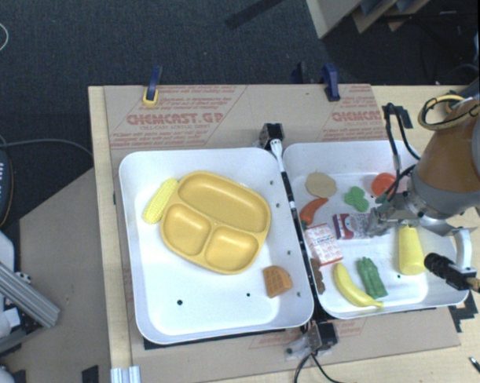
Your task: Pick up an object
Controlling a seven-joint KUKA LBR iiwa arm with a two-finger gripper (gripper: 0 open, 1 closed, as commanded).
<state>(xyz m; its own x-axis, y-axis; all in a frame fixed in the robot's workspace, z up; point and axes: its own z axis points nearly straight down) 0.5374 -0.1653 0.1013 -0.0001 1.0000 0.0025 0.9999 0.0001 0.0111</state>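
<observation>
My gripper (376, 221) is low in the right bin (448, 297), reaching in from the right under the orange-banded wrist. It sits right beside a small dark red and white packet (343, 225); whether it touches the packet is unclear. Around it lie a green toy (355, 197), a red tomato (383, 183), a tan oval piece (320, 184), a red sausage (311, 210), a white and red packet (324, 243), a yellow bottle (410, 250), a green vegetable (372, 276) and a banana (353, 286).
The left bin (150, 308) holds a yellow divided plate (213, 221), a corn cob (159, 200) at the plate's left edge and a brown waffle piece (278, 280) near the front right corner. A black divider (287, 201) runs between the bins.
</observation>
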